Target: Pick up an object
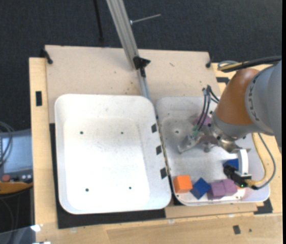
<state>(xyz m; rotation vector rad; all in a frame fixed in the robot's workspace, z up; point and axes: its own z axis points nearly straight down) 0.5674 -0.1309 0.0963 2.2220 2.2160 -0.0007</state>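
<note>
Objects: orange block (183,183), blue block (200,187) and purple block (222,188) lie in a row along the near wall of the right bin (173,117); a further blue item (231,165) sits just behind them, partly hidden by the arm.
Spacing: orange and blue nearly touch; blue touches purple.
Handling, judged: small rigid blocks, likely light, not fragile; flat faces should take a pinch without slipping.
Hold point, judged: the orange block is the best candidate, its left side open; grip across two opposite flat faces, from above. Its nearness to the bin wall could obstruct one finger.
Arm (244,103): enters from the right, orange band over the right bin's far half, wrist bent down towards the bin floor.
Gripper (191,142): low over the bin's middle, well apart from the blocks, nothing seen in it.
Fingers: cannot tell whether apart or together; the view is too blurred there.
Left bin (61,111): nothing in it.
Status, judged: pick not yet made.
</note>
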